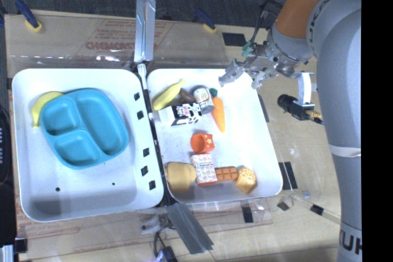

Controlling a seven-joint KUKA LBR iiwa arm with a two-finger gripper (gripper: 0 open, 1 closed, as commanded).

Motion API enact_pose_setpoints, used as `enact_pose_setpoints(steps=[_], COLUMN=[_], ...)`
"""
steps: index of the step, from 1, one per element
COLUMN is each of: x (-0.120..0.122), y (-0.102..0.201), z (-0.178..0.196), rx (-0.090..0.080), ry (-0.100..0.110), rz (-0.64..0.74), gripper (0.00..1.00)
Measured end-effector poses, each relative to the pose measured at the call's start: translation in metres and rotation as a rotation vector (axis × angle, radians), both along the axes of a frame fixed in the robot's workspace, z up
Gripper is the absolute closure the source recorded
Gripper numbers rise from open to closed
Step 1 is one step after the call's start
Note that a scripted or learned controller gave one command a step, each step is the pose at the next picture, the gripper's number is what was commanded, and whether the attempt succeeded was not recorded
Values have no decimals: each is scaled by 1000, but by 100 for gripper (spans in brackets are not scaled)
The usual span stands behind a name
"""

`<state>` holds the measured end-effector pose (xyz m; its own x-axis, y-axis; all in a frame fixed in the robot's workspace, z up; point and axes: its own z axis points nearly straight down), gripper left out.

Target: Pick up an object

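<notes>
End effector hung over right bin's upper rim, finger state unclear, nothing seen held. Toy carrot lay nearest below it, beside can and banana; likely easiest pick.

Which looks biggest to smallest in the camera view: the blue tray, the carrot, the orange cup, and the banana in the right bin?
1. blue tray, by far
2. banana
3. carrot, close to the banana, so that order is unsure
4. orange cup

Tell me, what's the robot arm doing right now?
Gripper above right bin's top edge, holding nothing. Carrot nearest, untouched. Can crowds it.
</notes>
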<state>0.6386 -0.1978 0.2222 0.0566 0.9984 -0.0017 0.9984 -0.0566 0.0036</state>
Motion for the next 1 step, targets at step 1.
enact_pose_setpoints(steps=[1], x=[-9], y=[0], z=[-114], rx=[2], ry=[4], rz=[-16], gripper=[0])
